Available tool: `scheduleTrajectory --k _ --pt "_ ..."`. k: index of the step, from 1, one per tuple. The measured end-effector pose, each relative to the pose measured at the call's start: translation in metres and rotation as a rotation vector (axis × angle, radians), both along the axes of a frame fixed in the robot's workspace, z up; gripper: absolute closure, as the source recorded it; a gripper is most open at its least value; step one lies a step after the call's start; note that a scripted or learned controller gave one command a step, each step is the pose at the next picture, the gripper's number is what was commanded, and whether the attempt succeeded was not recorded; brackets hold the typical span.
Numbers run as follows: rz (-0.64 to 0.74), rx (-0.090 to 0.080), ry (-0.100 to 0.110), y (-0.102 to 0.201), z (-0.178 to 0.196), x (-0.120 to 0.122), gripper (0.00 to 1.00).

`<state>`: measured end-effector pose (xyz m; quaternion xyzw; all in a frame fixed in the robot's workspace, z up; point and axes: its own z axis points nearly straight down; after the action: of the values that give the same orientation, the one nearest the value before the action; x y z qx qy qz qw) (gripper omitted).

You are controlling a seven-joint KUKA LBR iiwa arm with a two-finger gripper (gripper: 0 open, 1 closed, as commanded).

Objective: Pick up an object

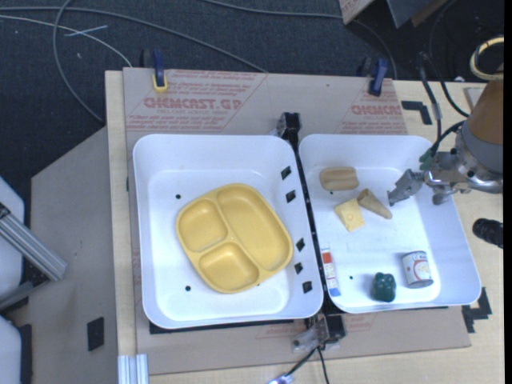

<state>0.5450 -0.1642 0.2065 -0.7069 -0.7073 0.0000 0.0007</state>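
Now one yellow tray point(233, 236) is seen in the left bin point(152, 214), five small things in the right bin point(452, 246); the claw point(404, 189) is spread apart, nothing held

Claw point(406, 187) above right bin point(448, 238)

The scene is viewed from a single fixed camera set above the surface point(240, 86), looking down at a slant. Both white bins are taken in whole: the left bin point(152, 230) fills the middle of the frame, and the right bin point(448, 238) lies toward the right side. The far edge of the surface is seen near the top, with dark floor point(64, 70) beyond and to the left. The distance is moderate, so that small items are shown without fine detail. The arm point(488, 126) is cut by the right edge.
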Motion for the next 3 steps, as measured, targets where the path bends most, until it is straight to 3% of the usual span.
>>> scheduleTrajectory --k 2,3 --pt "-0.001 0.003 0.006 -0.001 -0.116 -0.005 0.0" --pt "-0.001 0.001 -0.001 -0.001 -0.102 -0.002 1.0"
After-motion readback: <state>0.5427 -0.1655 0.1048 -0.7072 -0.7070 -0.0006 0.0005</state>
